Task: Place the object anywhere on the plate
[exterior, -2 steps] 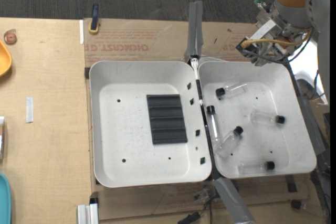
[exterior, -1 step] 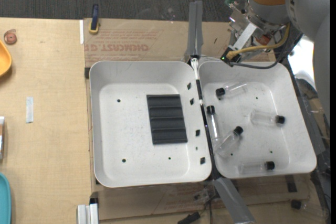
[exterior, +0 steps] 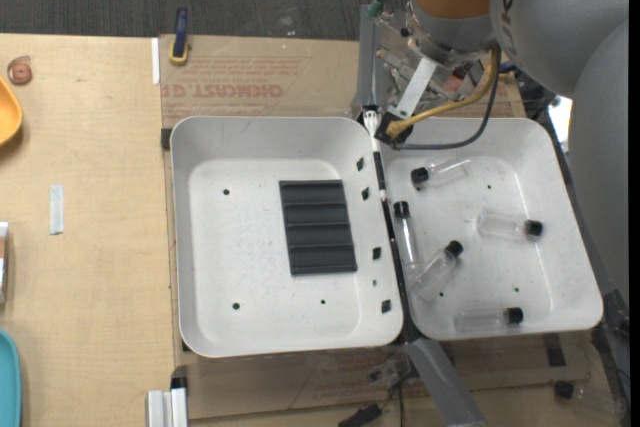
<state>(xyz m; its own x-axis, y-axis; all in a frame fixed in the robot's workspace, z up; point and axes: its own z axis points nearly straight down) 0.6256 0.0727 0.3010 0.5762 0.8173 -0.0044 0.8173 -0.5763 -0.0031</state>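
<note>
A black ribbed plate (exterior: 317,227) lies flat in the middle of the left bin (exterior: 205,315). Several clear vials with black caps are scattered in the right bin (exterior: 570,305): one near the back left (exterior: 440,175), one along the left wall (exterior: 404,233), one in the middle (exterior: 440,263). Others lie to the right and at the front. My gripper (exterior: 378,123) hangs over the back left corner of the right bin, by the wall between the bins. Nothing can be seen held in it.
Brown cardboard (exterior: 250,80) lies behind the left bin, with a blue clip (exterior: 181,33) at its far edge. A wooden table (exterior: 80,215) extends to the left, bearing small items and a yellow dish (exterior: 8,115) at its edge.
</note>
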